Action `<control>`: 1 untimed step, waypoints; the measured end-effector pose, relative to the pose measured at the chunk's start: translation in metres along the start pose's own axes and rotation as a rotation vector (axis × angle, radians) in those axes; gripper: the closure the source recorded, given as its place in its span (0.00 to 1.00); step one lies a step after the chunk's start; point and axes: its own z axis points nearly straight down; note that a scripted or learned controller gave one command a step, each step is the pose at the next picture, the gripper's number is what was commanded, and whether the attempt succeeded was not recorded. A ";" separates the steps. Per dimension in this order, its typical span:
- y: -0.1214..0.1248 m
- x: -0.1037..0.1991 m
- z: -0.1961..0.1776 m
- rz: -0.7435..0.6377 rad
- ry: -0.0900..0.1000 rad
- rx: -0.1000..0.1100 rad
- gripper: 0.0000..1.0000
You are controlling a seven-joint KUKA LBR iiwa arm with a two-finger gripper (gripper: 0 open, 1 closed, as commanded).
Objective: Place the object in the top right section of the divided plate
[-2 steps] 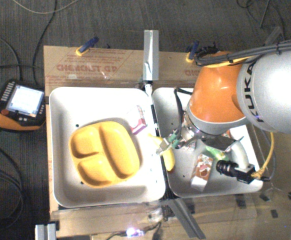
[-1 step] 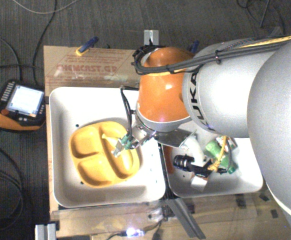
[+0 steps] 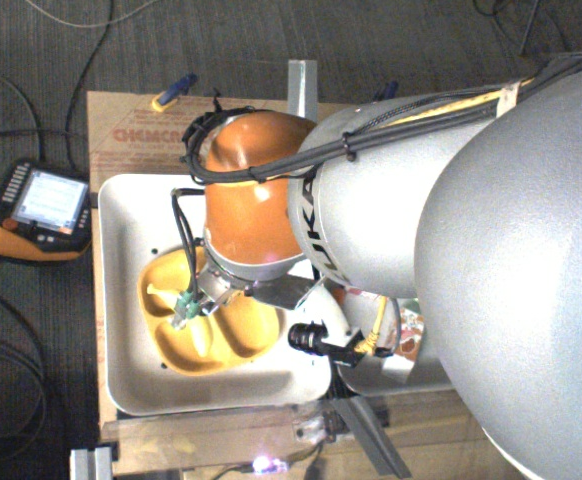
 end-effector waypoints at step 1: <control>-0.030 -0.041 0.009 -0.142 -0.001 -0.001 1.00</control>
